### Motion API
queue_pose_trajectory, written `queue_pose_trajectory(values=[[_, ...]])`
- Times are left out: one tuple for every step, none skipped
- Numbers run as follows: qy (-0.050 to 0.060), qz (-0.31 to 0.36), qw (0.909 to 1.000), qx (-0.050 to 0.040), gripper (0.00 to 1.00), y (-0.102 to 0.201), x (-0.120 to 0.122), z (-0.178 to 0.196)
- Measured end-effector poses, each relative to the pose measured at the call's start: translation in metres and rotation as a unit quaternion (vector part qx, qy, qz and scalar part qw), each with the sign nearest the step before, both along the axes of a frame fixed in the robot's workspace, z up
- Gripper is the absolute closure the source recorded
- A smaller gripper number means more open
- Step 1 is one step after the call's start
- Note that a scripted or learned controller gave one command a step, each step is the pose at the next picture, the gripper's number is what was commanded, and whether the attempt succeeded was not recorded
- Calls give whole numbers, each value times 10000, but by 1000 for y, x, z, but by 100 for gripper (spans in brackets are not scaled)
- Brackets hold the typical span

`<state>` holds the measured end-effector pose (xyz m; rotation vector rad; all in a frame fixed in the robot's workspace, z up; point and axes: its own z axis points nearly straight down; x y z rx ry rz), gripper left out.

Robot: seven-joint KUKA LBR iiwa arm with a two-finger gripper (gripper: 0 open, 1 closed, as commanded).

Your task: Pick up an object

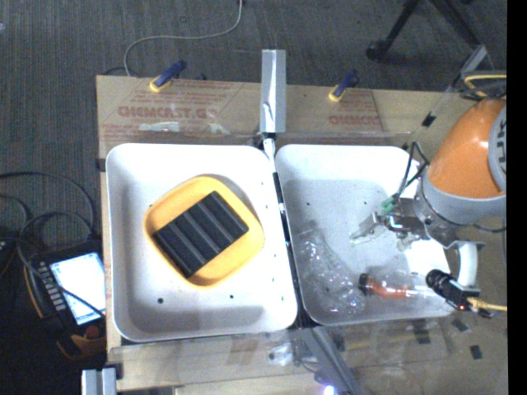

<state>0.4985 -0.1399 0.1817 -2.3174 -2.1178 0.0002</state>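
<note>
The bottle (pixel 346 280), clear and crumpled, lay by the right bin's (pixel 346 164) front edge. It looked light, slick and yielding, best gripped at its neck. I could not tell the state of the hand (pixel 380 223).

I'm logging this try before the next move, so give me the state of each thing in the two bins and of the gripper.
Yellow tray with black ribbed insert: lying flat in the left bin, turned at an angle, untouched.
Clear plastic bottle: crumpled, lying on its side in the right bin.
Orange-capped tube: lying on its side near the right bin's front edge.
Gripper: over the right bin, holding nothing visible.
</note>
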Motion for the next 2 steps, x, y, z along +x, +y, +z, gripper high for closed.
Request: queue_pose_trajectory(values=[[-59, 1118, 9937, -7, 0, -67, -11, -91], [-99, 1127, 9936, -6, 100, -65, -7, -79]])
